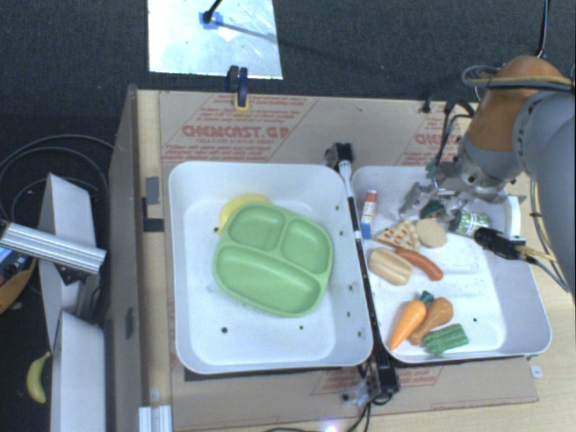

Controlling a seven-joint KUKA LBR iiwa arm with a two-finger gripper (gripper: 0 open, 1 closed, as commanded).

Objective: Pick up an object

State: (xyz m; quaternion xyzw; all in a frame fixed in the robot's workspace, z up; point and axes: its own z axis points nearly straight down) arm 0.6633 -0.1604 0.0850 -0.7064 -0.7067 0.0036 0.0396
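- Objects for picking lie in the right bin (522, 322), a loose cluster of toy food; no single one is named by the task, so any of them qualifies.
- Gripper (430, 196) sits low over the far end of the right bin, at the end of the grey arm (540, 133) that reaches in from the right. Whether its fingers stand apart or together, I cannot tell; nothing is seen clamped between them.
- Nearest to it: a small dark green item (435, 211) just under the tool, a green-labelled bottle (468, 220) lying on its side just beside it, and a round beige piece (433, 234) with a cracker-like wedge (400, 235) touching it. Judgement: the tool's position suggests one of these is the intended target.
- Further out: a hot dog bun (388, 265) with a sausage (419, 263) alongside, lying flat; a red-and-white tube (369, 210) against the bin's left wall.
- Near end of the bin: two carrots (407, 322) (438, 311) side by side and a green vegetable piece (445, 338) touching them.
- Left bin (193, 331) holds a green divided tray (274, 259) resting over a yellow item (236, 207), well apart from the tool.
- Risk, as a judgement: items near the tool are crowded and touching, so a closing grasp could push neighbours aside or catch two at once.
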